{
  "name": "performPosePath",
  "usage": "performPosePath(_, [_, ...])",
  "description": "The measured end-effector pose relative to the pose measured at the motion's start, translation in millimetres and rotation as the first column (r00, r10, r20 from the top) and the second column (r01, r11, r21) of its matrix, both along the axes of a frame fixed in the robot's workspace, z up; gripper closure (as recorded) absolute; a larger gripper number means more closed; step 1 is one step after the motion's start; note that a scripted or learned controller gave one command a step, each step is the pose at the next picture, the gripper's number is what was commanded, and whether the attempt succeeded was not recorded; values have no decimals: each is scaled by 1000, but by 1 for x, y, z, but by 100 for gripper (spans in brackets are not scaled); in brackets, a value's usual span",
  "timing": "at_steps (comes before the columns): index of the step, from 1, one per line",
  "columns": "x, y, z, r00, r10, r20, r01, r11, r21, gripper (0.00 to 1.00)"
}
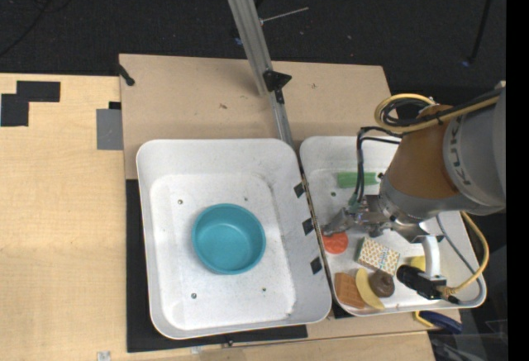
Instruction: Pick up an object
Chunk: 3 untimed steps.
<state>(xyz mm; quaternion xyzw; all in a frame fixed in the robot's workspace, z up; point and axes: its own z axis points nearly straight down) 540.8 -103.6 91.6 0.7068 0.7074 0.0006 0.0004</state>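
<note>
My gripper (340, 225) hangs low over the left middle of the right bin (318, 154), at the end of the grey arm with its orange band. A small red-orange object (335, 244) lies just below the gripper's tip, close to it or touching; I cannot tell which. A cream block with a dotted pattern (378, 254) lies to the right of the red object. A green object (355, 178) rests toward the bin's far side, partly hidden by a cable. Nothing visibly sits in the gripper.
The left bin (165, 161) holds a teal bowl (229, 238) near its middle. At the right bin's near edge lie a flat brown disc (351, 290), a yellow curved piece (370, 291) and a dark brown lump (383, 282). A metal strut (248, 16) rises behind the bins.
</note>
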Motion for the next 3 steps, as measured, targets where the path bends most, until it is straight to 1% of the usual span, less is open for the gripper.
performPosePath(1, [0, -1, 12, 1000, -1, 2, 1, 1000, 0, 100])
performPosePath(2, [1, -9, 57, 1000, -2, 2, 2, 1000, -1, 100])
performPosePath(3, [1, 0, 112, 1000, 0, 2, 0, 1000, -1, 100])
